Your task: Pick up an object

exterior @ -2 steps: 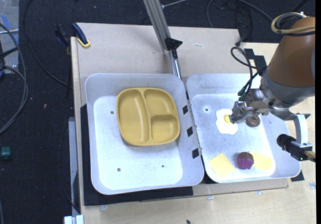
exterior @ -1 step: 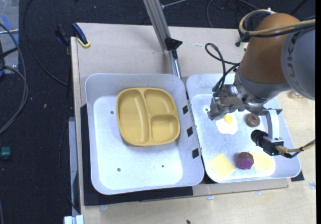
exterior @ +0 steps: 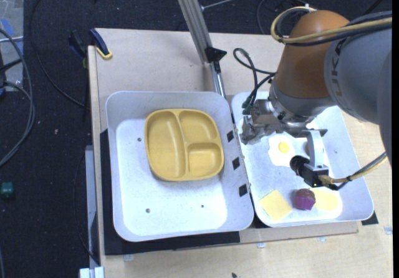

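Objects for picking lie all in the right bin [exterior: 344, 141]. A fried egg toy [exterior: 282, 149] sits in the middle of it. Closer to the front rim there are a yellow square slice [exterior: 276, 204], a purple piece [exterior: 303, 199] and a pale yellow round piece [exterior: 328, 202], almost in one row. The purple piece seems to touch the round one.

The gripper [exterior: 248, 129] hangs over the left edge of this bin, near the wall it shares with the left bin [exterior: 124, 164], where a yellow divided plate [exterior: 184, 144] rests. The wrist of the arm [exterior: 312, 65] covers the gripper from above, so one cannot tell if it is open or closed, and nothing is seen held in it.

From the gripper, the egg toy lies just beside, toward the right and a little to the front. It is probably the nearest target. The other three lie further to the front. The egg is flat and roundish, without a clear long axis, so the turning of the wrist should matter little.
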`<control>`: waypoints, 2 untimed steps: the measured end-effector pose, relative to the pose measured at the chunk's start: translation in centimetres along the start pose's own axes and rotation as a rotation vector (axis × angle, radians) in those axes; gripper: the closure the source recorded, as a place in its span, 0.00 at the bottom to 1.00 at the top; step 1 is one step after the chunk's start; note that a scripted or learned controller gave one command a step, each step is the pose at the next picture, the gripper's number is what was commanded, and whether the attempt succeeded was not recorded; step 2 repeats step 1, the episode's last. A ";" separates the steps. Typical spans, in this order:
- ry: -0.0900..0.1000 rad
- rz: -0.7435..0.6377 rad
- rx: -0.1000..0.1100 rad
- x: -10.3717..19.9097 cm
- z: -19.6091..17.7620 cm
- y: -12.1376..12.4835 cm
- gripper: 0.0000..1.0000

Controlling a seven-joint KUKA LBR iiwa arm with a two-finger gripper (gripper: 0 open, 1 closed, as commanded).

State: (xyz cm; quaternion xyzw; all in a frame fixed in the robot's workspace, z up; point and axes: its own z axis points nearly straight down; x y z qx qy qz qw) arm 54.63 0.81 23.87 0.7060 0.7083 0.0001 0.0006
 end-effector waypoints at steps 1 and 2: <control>0.001 -0.002 -0.002 4.6 -0.7 2.3 1.00; 0.001 -0.002 -0.002 4.6 -0.7 2.3 1.00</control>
